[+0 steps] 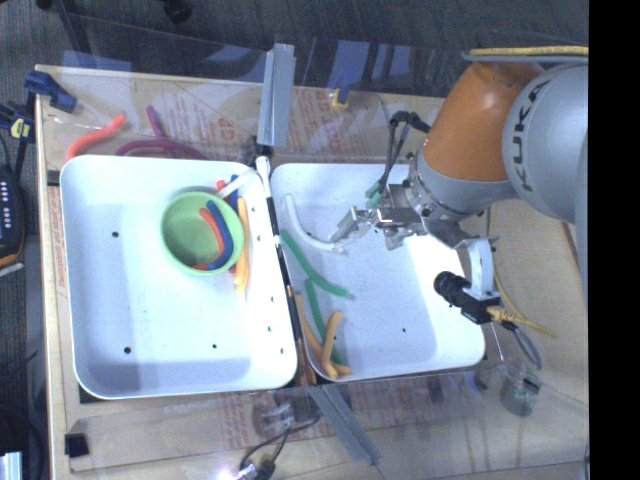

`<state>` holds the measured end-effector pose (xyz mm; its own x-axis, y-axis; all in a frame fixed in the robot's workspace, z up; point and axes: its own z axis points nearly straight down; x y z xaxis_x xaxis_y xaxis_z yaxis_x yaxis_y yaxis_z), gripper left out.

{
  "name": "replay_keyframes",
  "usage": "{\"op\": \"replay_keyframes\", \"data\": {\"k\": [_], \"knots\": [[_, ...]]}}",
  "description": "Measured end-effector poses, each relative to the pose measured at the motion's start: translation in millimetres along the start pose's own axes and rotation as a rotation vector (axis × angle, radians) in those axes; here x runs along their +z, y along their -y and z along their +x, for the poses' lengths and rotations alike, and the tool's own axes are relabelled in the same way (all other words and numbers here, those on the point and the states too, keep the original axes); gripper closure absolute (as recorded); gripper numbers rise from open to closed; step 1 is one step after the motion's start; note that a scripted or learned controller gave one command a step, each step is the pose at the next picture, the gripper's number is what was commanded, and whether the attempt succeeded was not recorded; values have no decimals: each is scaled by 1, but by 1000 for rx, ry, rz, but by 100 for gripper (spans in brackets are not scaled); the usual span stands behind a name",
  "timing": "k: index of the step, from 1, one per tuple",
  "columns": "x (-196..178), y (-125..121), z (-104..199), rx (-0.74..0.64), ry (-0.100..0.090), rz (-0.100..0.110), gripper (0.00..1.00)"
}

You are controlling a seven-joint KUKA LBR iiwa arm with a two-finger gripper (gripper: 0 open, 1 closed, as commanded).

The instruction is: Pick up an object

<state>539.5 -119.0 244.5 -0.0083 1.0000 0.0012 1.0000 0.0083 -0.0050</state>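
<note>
— Where's the tool (350, 226) now?
— Low in the right shallow white plastic bin (445, 343), fingers spread apart, nothing between them, just beside a pale curved strip (300, 226).
— And the rest?
— Thin green strips (318, 280) and orange sticks (327, 343) by that bin's left wall. The round green bowl (200, 230) sits in the left white bin (130, 348).

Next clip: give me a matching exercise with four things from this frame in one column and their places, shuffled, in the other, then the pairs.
Things
1. round green plastic bowl
2. two-finger metal gripper
3. orange rubbery sticks
4. white bent tube

Places
A. near front edge of the right bin
B. upper middle of the left bin
C. over the right bin, arm reaching from the right
D. upper left of the right bin, just left of the gripper

Pairs: 1-B, 2-C, 3-A, 4-D
</note>
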Motion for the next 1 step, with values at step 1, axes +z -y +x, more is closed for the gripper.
{"op": "replay_keyframes", "data": {"k": [1], "knots": [[143,2,2,-63,2,-3,0]]}}
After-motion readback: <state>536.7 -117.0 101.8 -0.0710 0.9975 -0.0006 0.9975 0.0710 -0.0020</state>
